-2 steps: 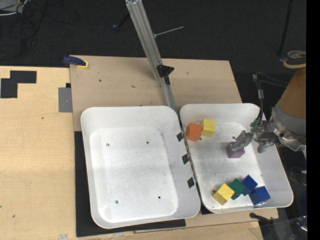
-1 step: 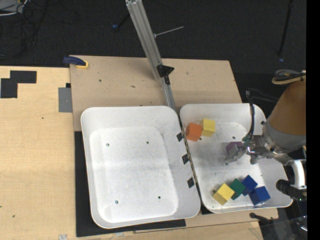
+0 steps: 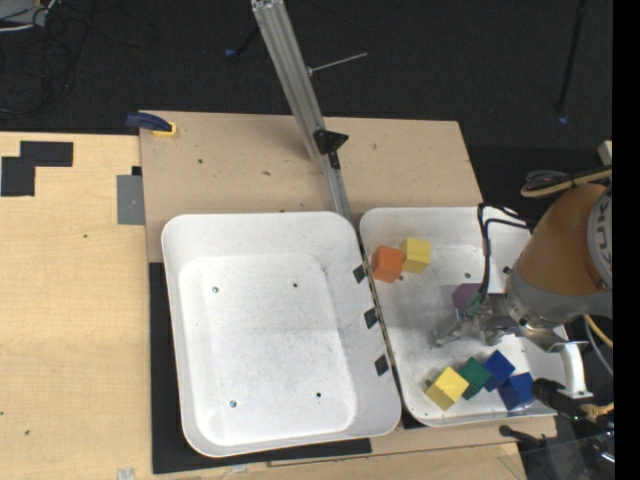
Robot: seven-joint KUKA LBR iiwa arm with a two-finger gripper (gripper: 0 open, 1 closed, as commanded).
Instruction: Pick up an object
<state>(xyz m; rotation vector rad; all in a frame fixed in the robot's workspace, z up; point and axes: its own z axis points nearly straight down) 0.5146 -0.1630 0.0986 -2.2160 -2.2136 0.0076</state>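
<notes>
Two shallow white bins sit side by side on a wooden worktop [image 3: 400, 163], seen from above at a slant. The left bin [image 3: 190, 243] takes up the middle of the view. The right bin [image 3: 440, 223] holds the candidate objects: an orange block [image 3: 388, 262] touching a yellow block [image 3: 417, 254] at about 12 o'clock in the bin, a purple block [image 3: 466, 295] near its center, and at 6 o'clock a cluster of a second yellow block [image 3: 447, 387], a green block [image 3: 476, 377] and two blue blocks [image 3: 507, 376]. The grey and orange arm [image 3: 560, 253] reaches in from 3 o'clock, its claw [image 3: 462, 328] low over the bin floor just below the purple block. Whether the claw is spread or clenched cannot be told, and no block is visibly lifted. By this view, the pick looks not yet done; grasping and raising an object remain.
</notes>
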